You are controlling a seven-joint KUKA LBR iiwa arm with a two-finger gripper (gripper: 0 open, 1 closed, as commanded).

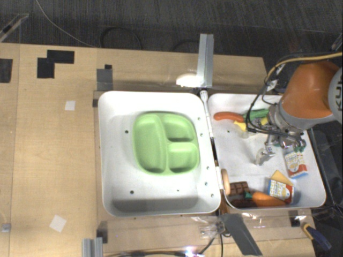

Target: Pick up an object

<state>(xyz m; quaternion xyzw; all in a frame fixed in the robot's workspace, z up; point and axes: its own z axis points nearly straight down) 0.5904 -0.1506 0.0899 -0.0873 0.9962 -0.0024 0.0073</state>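
Note:
My gripper (265,155) hangs over the middle of the right bin (236,159), its fingers pointing down at bare white floor; nothing shows between them. The orange band of the arm (306,90) sits above it at the right. Around the gripper lie an orange-red chilli-like piece (229,116), a yellow and green item (251,120) half under the wrist, a small red-and-white carton (295,162), a yellow carton (281,187), a carrot (266,199) and a brown chocolate-like block (238,188).
The left bin (115,159) holds a green divided tray (165,142). A metal post (206,60) stands behind the wall between the bins. Cables (278,68) loop near the arm at the back right.

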